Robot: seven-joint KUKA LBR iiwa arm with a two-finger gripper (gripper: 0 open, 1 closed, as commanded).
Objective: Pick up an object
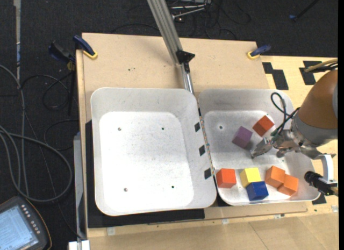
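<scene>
My gripper (262, 148) hangs low over the right bin (220, 115), reaching in from the right under the orange wrist band. It sits just right of and below a purple block (243, 136), very near it. An orange block (263, 125) lies just above the gripper. Along the bin's front edge lie an orange block (226, 177), a yellow block (250, 175), a blue block (257, 190) and two more orange blocks (276, 175) (289, 184). I see nothing held.
The left bin (107, 104) lies beside the right one on the wooden bench. A grey metal pole (164, 20) slants in from the top to the gap between the bins. Clamps sit at the bench's far corners.
</scene>
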